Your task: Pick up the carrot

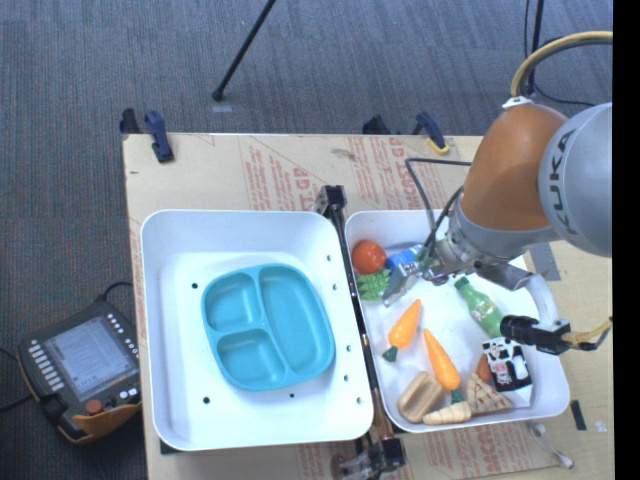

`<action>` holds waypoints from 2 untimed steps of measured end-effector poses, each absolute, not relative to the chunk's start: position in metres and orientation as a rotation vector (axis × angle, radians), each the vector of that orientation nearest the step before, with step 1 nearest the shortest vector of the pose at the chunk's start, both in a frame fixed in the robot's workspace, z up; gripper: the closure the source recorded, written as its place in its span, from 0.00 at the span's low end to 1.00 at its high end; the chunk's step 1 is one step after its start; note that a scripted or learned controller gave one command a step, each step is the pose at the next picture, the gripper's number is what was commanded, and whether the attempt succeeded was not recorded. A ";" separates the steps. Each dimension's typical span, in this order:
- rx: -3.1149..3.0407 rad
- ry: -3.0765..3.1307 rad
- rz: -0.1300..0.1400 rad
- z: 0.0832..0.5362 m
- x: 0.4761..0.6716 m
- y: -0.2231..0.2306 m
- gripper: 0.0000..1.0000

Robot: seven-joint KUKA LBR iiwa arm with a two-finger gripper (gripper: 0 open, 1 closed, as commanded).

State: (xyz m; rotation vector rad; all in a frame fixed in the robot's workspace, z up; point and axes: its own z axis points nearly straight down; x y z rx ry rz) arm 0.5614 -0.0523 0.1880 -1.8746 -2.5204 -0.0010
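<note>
Two orange carrots lie in the right bin (pixel 545 298). One carrot (pixel 404 324) points up and to the right near the bin's middle, and the other carrot (pixel 440 358) lies just below and right of it. My gripper (pixel 414 284) hangs over the upper part of that bin, just above the first carrot's thick end, open with nothing between its fingers. The arm's orange band (pixel 510 173) and grey wrist cover the bin's upper right corner.
Around the carrots are a red tomato (pixel 368 256), a blue item (pixel 405 260), leafy greens (pixel 373 286), a green bottle (pixel 481 306), a black-and-white carton (pixel 505 365), a bread roll (pixel 420 396) and a sandwich wedge (pixel 485 394). The left bin (pixel 170 268) holds a blue divided plate (pixel 268 325).
</note>
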 end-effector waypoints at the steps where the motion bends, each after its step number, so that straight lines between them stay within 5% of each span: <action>1: -1.875 -2.518 0.001 0.187 0.561 -0.053 0.00; 2: -1.879 -2.512 0.003 0.128 0.573 -0.089 0.00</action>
